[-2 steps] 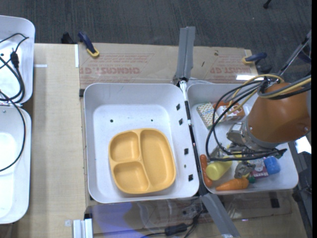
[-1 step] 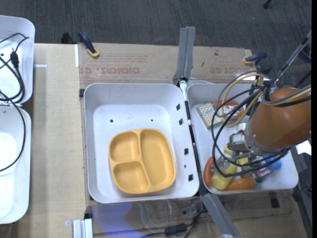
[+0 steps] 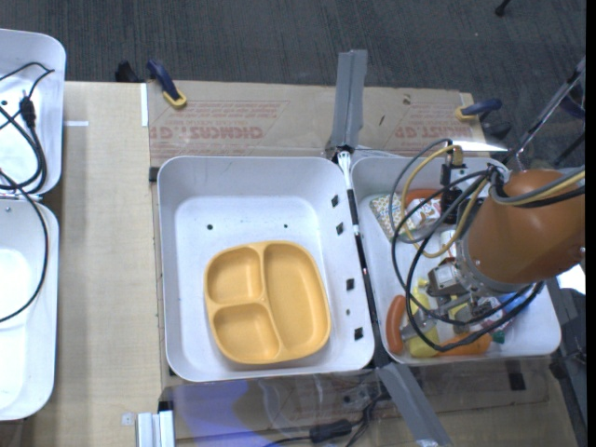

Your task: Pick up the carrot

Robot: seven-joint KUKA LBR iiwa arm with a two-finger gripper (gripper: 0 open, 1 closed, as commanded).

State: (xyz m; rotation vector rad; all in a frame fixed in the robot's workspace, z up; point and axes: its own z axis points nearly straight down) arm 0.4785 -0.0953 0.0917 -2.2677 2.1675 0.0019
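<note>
Your carrot (image 3: 463, 345) lies along the near edge of the right bin (image 3: 549, 335), beside a yellow item (image 3: 424, 346), with a red-orange piece (image 3: 396, 321) toward the near left corner. The gripper (image 3: 453, 298) hangs just above them among cables; you cannot tell its state from here. The left bin (image 3: 186, 250) carries a yellow divided plate (image 3: 267, 303) toward its near edge.

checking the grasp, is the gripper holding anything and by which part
Cannot be told: the gripper sits low among items in the right bin, hidden by the arm and cables.
</note>
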